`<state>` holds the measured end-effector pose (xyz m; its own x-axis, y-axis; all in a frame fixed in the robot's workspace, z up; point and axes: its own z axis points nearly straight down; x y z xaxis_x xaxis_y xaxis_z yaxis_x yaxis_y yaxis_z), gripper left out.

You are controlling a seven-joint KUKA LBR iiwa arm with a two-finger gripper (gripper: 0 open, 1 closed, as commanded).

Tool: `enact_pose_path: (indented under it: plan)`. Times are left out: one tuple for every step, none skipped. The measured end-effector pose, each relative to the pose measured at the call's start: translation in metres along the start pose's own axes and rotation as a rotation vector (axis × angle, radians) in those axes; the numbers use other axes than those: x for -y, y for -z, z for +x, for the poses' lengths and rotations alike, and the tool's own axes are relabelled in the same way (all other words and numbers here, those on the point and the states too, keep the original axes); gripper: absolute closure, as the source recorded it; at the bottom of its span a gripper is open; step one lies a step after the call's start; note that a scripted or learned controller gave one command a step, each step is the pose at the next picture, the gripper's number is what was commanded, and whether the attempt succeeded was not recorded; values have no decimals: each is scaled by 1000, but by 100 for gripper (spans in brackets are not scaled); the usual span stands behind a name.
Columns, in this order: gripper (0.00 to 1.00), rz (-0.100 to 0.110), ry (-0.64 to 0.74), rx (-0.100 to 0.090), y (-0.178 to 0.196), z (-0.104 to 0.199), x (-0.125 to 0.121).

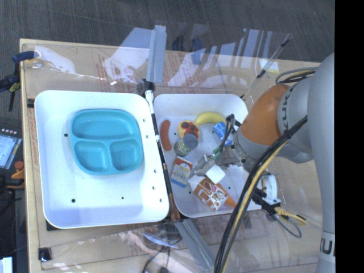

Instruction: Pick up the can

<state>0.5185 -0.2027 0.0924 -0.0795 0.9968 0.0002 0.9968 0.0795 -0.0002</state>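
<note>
Both bins are white: left bin [51, 203], right bin [170, 104]. The divided tray [107, 138] is turquoise blue. The can [185, 145] is grey-silver with a dark top. The banana [210, 118] is yellow; the sausage [165, 135] is red-orange. The carton [211, 194] is orange-brown with white print. The arm's band [266, 118] is orange.

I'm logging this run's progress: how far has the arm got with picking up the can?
Done: the arm has reached into the right bin, and its hand sits low among the items there. In hand: nothing that I can see; the can lies in the bin beside the hot dog, apart from the hand. Left: move over the can, grip it and lift it.
</note>
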Motion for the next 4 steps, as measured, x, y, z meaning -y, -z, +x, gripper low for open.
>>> enact_pose_path:
  plan:
    - [0, 3, -176, -1, 7, 45, 39]
    - [0, 3, -156, -1, 80, 15, -26]
    - [0, 5, -278, -2, 15, 58, -54]
    - [0, 8, -305, -1, 0, 71, -24]
